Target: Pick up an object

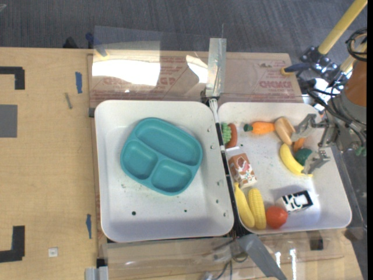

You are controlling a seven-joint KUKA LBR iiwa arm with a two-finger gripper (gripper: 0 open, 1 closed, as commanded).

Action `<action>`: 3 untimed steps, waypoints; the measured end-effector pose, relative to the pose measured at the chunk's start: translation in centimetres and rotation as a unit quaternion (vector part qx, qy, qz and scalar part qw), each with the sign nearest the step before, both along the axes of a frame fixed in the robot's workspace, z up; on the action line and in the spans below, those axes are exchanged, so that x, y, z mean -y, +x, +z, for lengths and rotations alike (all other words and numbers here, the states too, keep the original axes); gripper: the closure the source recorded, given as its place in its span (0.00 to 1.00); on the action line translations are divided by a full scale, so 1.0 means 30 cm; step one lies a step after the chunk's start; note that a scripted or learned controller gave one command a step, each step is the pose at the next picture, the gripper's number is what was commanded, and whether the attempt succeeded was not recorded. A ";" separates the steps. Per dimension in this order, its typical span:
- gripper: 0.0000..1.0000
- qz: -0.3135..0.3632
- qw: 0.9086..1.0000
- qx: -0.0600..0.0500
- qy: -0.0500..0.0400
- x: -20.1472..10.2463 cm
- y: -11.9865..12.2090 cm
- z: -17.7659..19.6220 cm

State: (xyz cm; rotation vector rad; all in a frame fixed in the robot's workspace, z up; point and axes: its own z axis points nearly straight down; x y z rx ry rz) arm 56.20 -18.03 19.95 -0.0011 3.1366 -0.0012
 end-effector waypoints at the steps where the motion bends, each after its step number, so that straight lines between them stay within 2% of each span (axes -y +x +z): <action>1: 0.00 -0.055 0.998 0.001 0.000 -0.008 0.205 -0.344; 2: 0.00 -0.044 0.999 0.002 0.000 0.029 0.034 -0.369; 3: 0.00 -0.103 0.995 0.003 0.000 0.051 -0.125 -0.368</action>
